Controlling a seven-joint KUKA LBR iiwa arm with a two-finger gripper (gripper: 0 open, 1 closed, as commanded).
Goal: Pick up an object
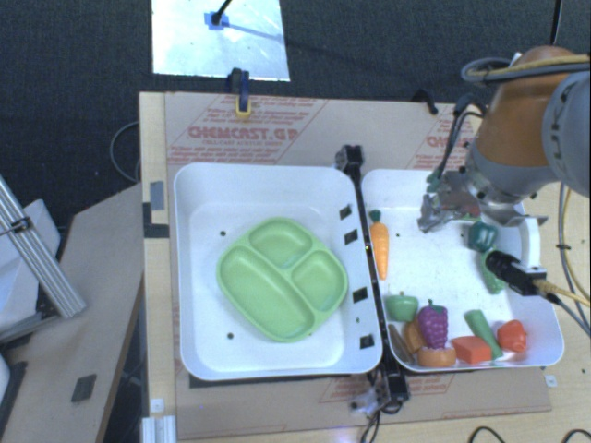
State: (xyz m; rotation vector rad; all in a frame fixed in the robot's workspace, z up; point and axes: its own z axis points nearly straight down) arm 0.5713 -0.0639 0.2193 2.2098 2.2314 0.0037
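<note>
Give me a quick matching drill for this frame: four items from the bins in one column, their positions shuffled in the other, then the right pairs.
Things:
1. green divided plate
2. carrot
3. purple grapes
4. gripper

Places:
A. near edge of the right bin, among other toys
B. above the far part of the right bin
C. middle of the left bin
D. along the right bin's left wall

Pairs: 1-C, 2-D, 3-A, 4-B

From my screen the bench is evenly and brightly lit from above, with the white bins point(277, 178) close to washed out and only faint shadows under the tray point(282, 280). A metal sheet point(220, 26) at the top glares pale blue. The arm point(531, 123) looks slightly soft; the rest is fairly sharp.
</note>
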